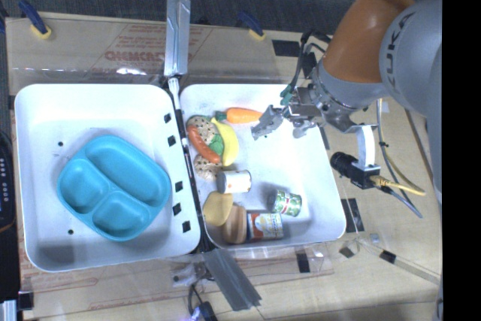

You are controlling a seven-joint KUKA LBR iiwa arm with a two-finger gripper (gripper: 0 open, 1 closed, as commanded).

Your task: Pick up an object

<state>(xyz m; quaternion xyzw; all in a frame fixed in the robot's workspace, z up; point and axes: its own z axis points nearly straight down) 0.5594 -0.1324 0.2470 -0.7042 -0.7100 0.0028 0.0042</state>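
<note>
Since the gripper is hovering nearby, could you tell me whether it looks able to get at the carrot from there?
Probably yes: the gripper hangs just right of the carrot, with bare bin floor between them.

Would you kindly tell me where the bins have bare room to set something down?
Left bin: bare floor all round the blue tray, widest along the top. Right bin: bare in the middle right, between the carrot and the green can. Crowded along its left wall, around the banana.

Left white bin (pixel 34 162) holding a blue three-compartment tray (pixel 113 186); brown cardboard sheet (pixel 98 45) behind both bins, fixed by blue clamps (pixel 35 19); grey metal divider strip (pixel 177 34) upright between the bins
</note>
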